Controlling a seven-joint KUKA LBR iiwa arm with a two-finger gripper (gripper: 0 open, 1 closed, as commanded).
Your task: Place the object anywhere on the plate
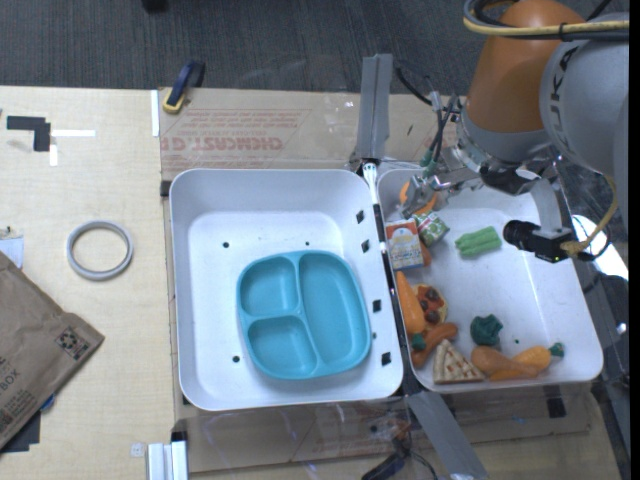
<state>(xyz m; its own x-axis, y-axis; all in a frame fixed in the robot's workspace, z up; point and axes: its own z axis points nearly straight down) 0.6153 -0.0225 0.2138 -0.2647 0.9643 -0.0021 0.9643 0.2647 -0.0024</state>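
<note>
A blue divided plate (pixel 302 313) lies in the left white bin (pixel 200 208), with nothing on it. The right bin (pixel 560 298) holds several toy foods: a small carton (pixel 403 244), a green pickle-like piece (pixel 477 241), a pizza slice (pixel 428 305), a carrot (pixel 515 362), a toast wedge (pixel 455 365) and a dark green piece (pixel 487 328). My gripper (pixel 430 184) hangs low over the far left corner of the right bin, just above an orange piece (pixel 414 204) and close to the carton. The wrist hides what lies beneath it.
A metal divider (pixel 375 118) rises between the two bins at the back. On the bench to the left lie a tape ring (pixel 100 249), a brown cardboard box (pixel 35 353) and a blue-and-yellow tool (pixel 183 85). A black cable plug (pixel 535 237) hangs over the right bin.
</note>
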